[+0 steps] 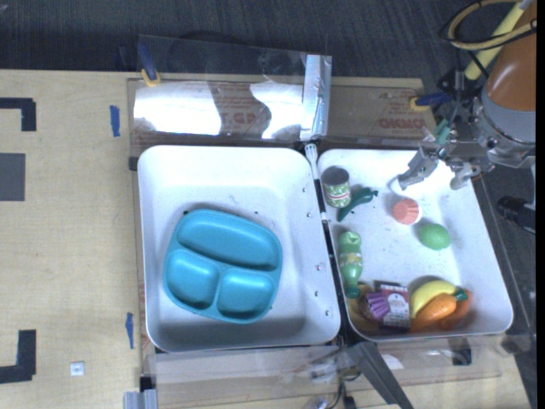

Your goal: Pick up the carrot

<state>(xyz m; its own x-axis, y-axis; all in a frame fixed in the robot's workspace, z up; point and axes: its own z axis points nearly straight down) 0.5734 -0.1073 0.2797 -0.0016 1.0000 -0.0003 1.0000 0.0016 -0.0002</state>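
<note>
Carrot (438, 311) at 5 o'clock corner of right bin (492, 254), touching banana (431, 294) and snack packet (387, 305). Lime (434, 235) at its 12 o'clock. Gripper (438, 171) over bin's 1 o'clock area, fingers spread, holding nothing. Blue tray (223, 264) in left bin (162, 186).

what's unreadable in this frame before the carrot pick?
- Carrot, camera view: in the right bin's near corner, partly covered by the banana; its full length is hidden.
- Gripper, camera view: above the bin's far right; blurred, so the jaws' state cannot be told.
- Can label: too small to read.
- Packet beside the banana: print too small.
- Arm: cut off by the right edge.
</note>
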